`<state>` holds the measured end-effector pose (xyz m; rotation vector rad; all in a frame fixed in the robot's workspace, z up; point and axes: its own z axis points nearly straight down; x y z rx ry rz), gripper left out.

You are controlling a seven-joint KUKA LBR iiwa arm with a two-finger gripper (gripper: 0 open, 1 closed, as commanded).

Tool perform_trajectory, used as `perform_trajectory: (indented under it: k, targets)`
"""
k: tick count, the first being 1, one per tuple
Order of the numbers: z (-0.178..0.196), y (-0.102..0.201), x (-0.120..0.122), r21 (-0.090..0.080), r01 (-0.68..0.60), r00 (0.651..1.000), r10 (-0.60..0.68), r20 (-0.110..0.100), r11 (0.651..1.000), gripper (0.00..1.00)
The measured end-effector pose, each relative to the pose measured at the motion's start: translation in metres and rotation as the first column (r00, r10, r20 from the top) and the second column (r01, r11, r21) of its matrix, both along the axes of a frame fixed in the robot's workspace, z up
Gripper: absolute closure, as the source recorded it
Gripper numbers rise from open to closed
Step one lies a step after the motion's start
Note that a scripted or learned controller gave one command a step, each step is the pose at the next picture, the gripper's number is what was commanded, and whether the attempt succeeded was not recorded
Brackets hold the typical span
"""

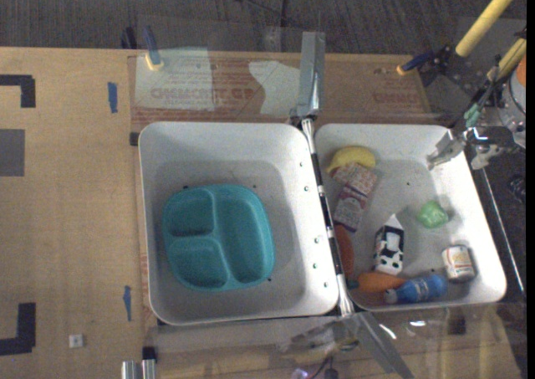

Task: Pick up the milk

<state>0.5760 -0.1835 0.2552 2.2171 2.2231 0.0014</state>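
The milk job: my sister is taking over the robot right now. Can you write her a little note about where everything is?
Gripper: at the top right corner of the right bin, holding nothing that I can see.
Milk: the black-and-white carton in the right bin, in its lower middle, untouched. An orange carrot and a blue bottle lie just below it, a small can to its right.
Left bin: holds a teal divided plate.
Done: nothing picked up yet.
Left: move to the milk, grab it, lift it.
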Motion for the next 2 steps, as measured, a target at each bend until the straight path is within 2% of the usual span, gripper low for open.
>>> perform_trajectory:
  k: [1, 2]
  targets:
    - [-0.167, 0.027, -0.038, -0.003, -0.189, 0.982, 0.189, 0.009, 0.982, 0.0]
    - [-0.07, 0.103, -0.014, 0.0, -0.159, 0.987, 0.159, 0.001, 0.987, 0.0]
